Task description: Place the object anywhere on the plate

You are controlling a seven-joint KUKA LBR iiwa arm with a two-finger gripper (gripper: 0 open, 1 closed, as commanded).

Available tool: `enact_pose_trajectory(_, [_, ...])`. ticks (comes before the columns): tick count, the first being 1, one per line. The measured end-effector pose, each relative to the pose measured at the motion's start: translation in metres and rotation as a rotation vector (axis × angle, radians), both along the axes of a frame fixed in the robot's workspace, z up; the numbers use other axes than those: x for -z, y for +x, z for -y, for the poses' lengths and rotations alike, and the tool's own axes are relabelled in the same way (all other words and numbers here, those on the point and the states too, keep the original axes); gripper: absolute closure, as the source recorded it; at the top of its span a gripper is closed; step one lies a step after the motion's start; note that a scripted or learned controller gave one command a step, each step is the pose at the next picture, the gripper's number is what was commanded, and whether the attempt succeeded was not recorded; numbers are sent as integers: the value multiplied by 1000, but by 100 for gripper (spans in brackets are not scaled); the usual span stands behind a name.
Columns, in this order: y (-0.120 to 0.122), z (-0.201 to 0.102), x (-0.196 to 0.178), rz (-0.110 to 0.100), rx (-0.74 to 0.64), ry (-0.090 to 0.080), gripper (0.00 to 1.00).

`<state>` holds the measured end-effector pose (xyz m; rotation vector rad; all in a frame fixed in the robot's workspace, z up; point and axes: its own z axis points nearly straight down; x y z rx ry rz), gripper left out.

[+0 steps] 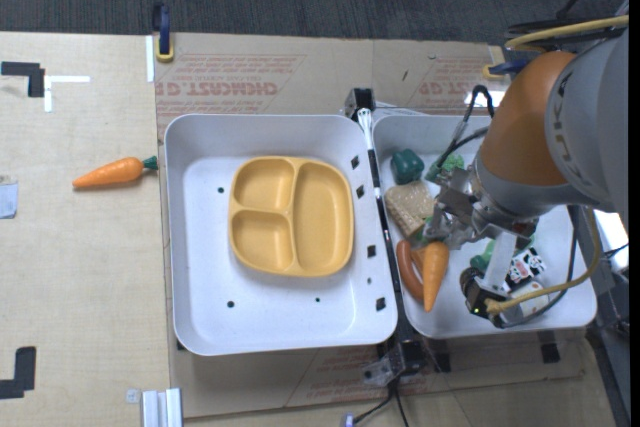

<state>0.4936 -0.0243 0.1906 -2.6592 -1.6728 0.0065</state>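
Grey and orange arm (560,115) working over the right-hand bin (570,315), toward the lower right of the frame.

The yellow divided plate (292,215) is lying in the left bin (190,245), centre frame, waiting as the target. The gripper (447,220) is hanging right at the top of a carrot (434,273) that is pointing down against the bin's left wall; whether it is gripping it, I cannot tell. Another carrot (110,173) is lying outside on the cardboard at far left.
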Motion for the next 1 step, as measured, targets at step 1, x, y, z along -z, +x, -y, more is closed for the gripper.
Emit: enact_pose_trajectory(1, [0,0,0,0,1,0,0])
